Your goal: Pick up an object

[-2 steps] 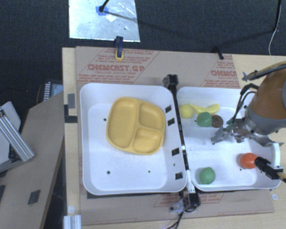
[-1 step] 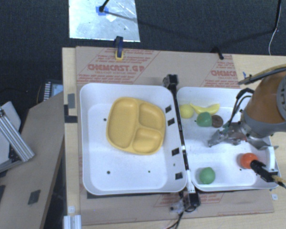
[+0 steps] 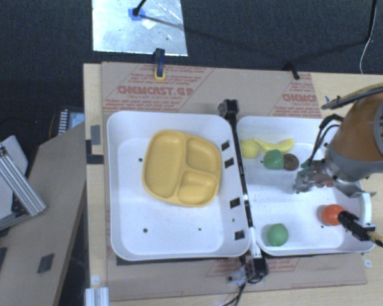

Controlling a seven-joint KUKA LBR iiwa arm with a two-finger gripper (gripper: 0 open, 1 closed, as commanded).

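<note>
Progress appears early: the end effector [image 3: 304, 182], its grip state impossible to tell, is lowered inside the right bin [image 3: 293, 234], where no fruit, including the nearby brown ball [image 3: 290, 162], is seen lifted.

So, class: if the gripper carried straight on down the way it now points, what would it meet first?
Probably the bare floor of the right bin. The gripper points down just below the brown object, apparently beside it, though depth is unclear.

A robotics lab, probably: the two white bins [image 3: 121, 190] sit on a cardboard-covered bench [image 3: 198, 85] over dark carpet, with aluminium framing [image 3: 9, 177] at the frame's left edge and cables [image 3: 370, 18] trailing at upper right.
</note>
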